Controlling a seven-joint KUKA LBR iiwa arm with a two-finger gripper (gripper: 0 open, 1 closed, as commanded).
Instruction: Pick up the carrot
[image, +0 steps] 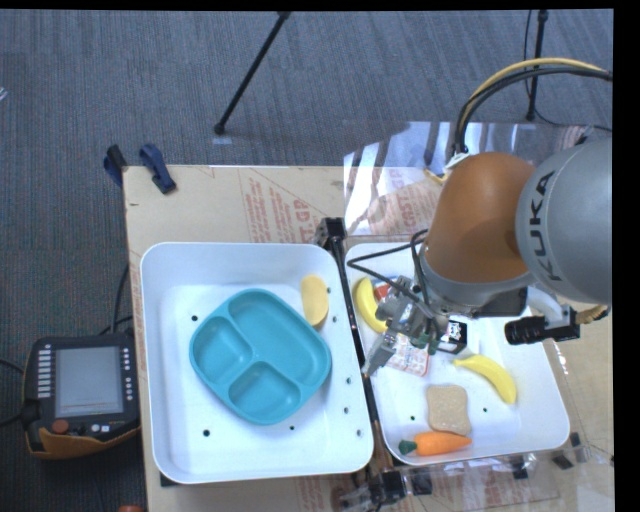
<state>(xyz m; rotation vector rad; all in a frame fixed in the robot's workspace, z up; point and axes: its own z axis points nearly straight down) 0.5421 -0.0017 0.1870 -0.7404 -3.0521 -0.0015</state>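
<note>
While you watch from above, note the carrot (441, 443) lies flat near the front edge of the right bin (555, 425), green top pointing left, orange body pointing right. It's untouched, well apart from the gripper (385, 352). Just behind the carrot sits a slice of bread (448, 407), nearly touching it. A banana (489, 375) lies to the right of the bread, and a 2nd banana (367, 303) sits at the bin's left wall, partly hidden by the arm (520, 225). The arm comes in from the right w/ its orange band over the bin's back half; the gripper hangs low by the left wall, above a small red-and-white packet (408, 358). You can't tell whether the pincer is apart or together; it's too small and cluttered to read, and nothing shows between its tips. Over in the left bin (165, 400) there's a blue divided plate (260, 355) in the middle, w/ a yellow piece (315, 299) just beside its back right corner. A pendant (85, 385) rests on the floor left of the bench.
</note>
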